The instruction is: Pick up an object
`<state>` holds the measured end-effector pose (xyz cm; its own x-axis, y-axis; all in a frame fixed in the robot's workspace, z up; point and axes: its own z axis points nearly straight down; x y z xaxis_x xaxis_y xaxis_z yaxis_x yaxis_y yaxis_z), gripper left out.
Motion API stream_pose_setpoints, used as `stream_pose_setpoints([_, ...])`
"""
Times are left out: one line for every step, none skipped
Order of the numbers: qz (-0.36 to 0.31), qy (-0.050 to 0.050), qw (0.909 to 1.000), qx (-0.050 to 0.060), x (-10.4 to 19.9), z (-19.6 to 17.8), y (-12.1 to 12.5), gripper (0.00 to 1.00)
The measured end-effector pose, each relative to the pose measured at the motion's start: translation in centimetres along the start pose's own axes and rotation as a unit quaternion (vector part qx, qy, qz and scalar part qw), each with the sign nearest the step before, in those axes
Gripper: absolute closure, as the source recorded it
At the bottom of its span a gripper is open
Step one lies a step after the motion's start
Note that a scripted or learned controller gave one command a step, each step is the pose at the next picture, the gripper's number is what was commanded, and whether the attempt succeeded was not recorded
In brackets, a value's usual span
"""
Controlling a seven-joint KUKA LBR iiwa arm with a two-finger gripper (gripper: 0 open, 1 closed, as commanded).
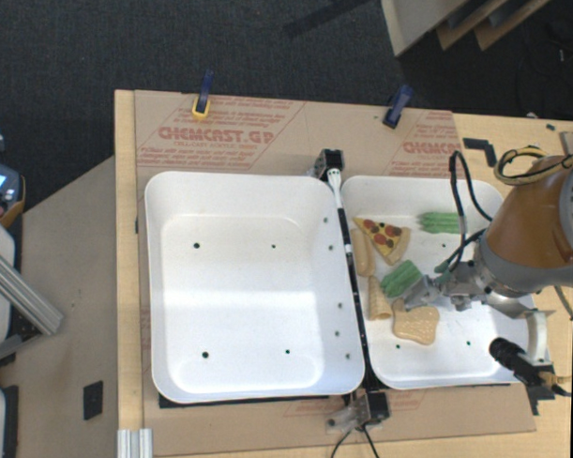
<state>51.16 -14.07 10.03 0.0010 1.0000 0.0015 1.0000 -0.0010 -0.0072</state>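
The arm (535, 232) is reaching in from the right, its orange band bulking over the right bin's (469, 371) far corner and its grey wrist bending down and leftward into the bin. Black cables are looping over the band from above. The gripper (423, 296) is sitting low at the end of the wrist, pointing left toward the bin's middle, just above a tan toast slice (416, 325) and right beside a green piece (400, 276). Whether it is clenched or released I cannot tell; the metal parts are blurring together there, and nothing is plainly caught in it.

The objects are all lying in the right bin. A pizza slice (384, 236) is resting near the bin's upper left, its point aimed down. A tan stick (363, 252) is lying along the left wall beside it, and another tan strip (378, 300) is lying lower down, between the green piece and the wall. A second green piece (441, 222) is sitting farther back, near the cables. The toast is lying flat toward the front, touching the lower strip's end.

The left bin (175, 201) is sitting alongside, the two bins touching along a dark seam. Both are resting on a cardboard sheet (271, 129) held by a yellow clamp (203, 103) and a blue clamp (398, 105) at its far edge.
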Motion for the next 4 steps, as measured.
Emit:
stream_pose_setpoints([0.001, 0.001, 1.0000, -0.006, -3.7, 1.3, -2.2, 0.00])
stream_pose_setpoints([-0.003, -0.002, 1.0000, -0.009, -0.6, 1.2, 5.0, 0.00])
stream_pose_setpoints([-0.002, -0.003, 0.9999, -0.010, 4.3, 1.1, 5.9, 0.00])
stream_pose_setpoints([-0.002, -0.001, 1.0000, -0.007, 3.1, 1.1, 9.8, 0.00])
